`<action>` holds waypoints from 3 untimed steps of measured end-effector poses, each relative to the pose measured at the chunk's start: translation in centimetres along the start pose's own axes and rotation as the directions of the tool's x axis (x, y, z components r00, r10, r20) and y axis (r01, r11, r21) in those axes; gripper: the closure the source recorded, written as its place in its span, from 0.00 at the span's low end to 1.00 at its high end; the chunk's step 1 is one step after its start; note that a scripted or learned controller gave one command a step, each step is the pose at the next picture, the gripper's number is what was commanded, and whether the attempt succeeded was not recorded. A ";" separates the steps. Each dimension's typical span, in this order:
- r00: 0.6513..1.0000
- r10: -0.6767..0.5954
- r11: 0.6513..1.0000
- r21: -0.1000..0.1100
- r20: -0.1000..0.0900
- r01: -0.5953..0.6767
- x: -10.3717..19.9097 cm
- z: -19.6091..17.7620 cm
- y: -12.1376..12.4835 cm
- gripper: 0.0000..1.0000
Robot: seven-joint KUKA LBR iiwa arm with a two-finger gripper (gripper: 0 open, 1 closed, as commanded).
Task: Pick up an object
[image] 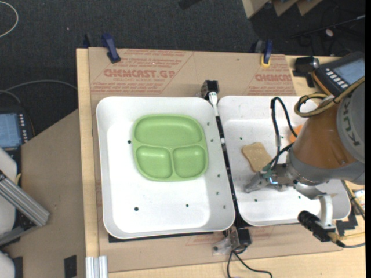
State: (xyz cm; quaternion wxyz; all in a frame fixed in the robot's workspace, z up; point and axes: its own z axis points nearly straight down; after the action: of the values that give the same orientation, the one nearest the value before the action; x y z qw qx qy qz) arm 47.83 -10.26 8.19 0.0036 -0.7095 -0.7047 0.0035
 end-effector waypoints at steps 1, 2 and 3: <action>1.000 -0.005 1.000 -0.012 0.001 0.005 0.4 -1.7 0.3 1.00; 1.000 -0.007 1.000 -0.012 0.001 0.008 -0.3 -0.2 3.0 1.00; 1.000 -0.017 1.000 -0.021 -0.002 0.017 9.2 -10.9 4.2 1.00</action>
State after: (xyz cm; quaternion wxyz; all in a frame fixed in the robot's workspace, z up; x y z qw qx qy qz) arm 52.16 -1.13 19.09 -0.0031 -0.7033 -0.7108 -0.0048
